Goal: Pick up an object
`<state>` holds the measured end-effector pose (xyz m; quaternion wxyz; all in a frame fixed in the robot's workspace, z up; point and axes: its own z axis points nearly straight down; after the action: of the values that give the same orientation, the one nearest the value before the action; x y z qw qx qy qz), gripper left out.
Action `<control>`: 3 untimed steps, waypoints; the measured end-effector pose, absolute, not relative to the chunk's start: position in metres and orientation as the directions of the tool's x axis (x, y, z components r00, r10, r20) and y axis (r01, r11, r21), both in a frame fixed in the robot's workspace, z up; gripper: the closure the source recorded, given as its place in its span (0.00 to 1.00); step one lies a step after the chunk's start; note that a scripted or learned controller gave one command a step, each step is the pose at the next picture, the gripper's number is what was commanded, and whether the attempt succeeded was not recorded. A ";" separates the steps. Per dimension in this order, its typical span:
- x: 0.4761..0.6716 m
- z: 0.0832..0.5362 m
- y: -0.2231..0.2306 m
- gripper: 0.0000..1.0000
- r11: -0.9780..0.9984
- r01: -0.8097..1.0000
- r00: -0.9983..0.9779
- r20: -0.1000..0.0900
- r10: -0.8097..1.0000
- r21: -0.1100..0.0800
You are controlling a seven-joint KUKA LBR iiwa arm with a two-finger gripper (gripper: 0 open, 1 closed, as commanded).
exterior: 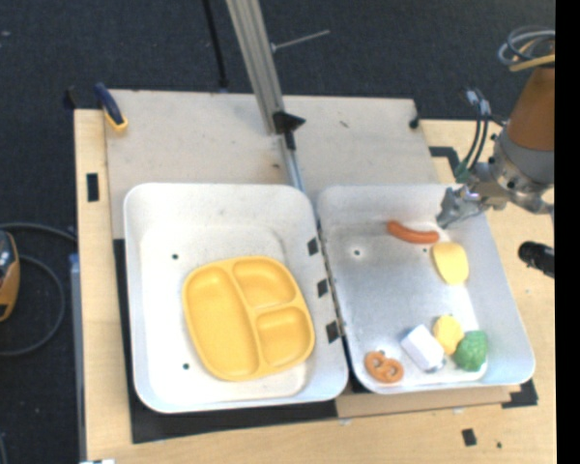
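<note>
Nearest the camera, along the front edge of the right bin (367,259), sit four small things: one orange pretzel-shaped piece (384,366) at the front left corner, one white block (422,347) beside it, one small yellow piece (448,332) touching that block, and one green broccoli-like lump (471,351) at the front right corner. The left bin (155,220) carries one yellow tray (247,315) with three compartments, lying toward its front. Farther back in the right bin lies one pale yellow rounded piece (450,262) near the right edge, and just beyond it one slim orange-red sausage (412,232). The gripper (453,207) hangs over the bin's far right corner, close to the sausage; whether it is open or closed cannot be told.
</note>
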<state>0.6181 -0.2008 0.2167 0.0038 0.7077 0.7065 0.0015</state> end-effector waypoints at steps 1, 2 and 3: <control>0.619 0.231 -0.202 1.00 0.002 1.000 -0.002 -0.001 1.000 0.003; 0.607 0.243 -0.153 1.00 0.006 1.000 -0.006 0.001 1.000 0.002; 0.583 0.249 -0.110 1.00 0.006 1.000 -0.006 0.001 1.000 0.002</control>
<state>0.5831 -0.1095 0.2488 0.0004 0.7050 0.7092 0.0008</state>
